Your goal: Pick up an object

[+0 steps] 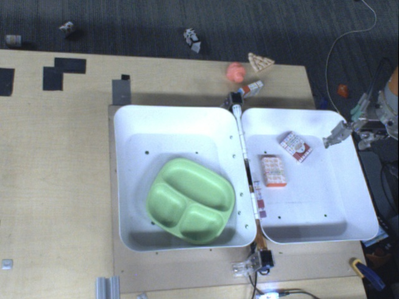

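**Two small packets in the right bin, pincer at the bin's right rim**

Right bin (312, 220), white and shallow: two candidate objects on its floor, both in the upper left part. Pink-orange rectangular packet (273, 170), long axis near vertical in the view, short ends toward the top and bottom edges, just beside the divider between the bins. White and red small box (295, 146), long axis diagonal, running from upper left to lower right, up and right of the pink packet and close to it without touching.

Gripper (337, 134) above the upper right corner of the right bin, a grey finger slanting down to the left; opening of the pincer not discernible, nothing seen between its fingers. White and red box left of the gripper and slightly lower, near but apart; pink packet farther left and lower, well apart.

Left bin (128, 167): green divided plate (191, 199), three compartments, tilted, in the lower middle. Beyond the bins on the bench: pink ball (235, 72), triangular wedge (260, 61).
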